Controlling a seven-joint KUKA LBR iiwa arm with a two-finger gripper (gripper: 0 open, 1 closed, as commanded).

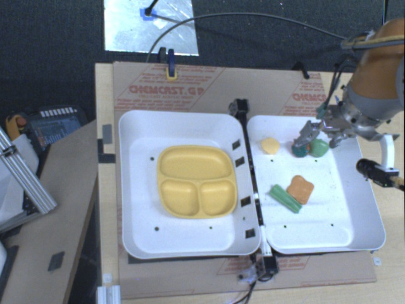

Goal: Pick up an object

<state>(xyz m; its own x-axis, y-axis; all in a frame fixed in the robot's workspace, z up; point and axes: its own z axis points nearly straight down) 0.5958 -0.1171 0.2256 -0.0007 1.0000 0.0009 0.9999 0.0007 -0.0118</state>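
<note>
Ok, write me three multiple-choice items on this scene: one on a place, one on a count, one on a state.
1. Which bin holds the yellow plastic divided tray?
A. the left white bin
B. the right white bin
C. neither bin

2. How many compartments does the tray have?
A. two
B. three
C. five

3. How does the arm's gripper stand to the round green object?
A. far off, over the left bin
B. right next to it, low in the right bin
C. high above the bench, off both bins

Key: 1 A, the tray lies in the middle of the left bin; 2 B, one wide section sits above two smaller ones; 3 B, the gripper's tip is beside the green object.
</note>
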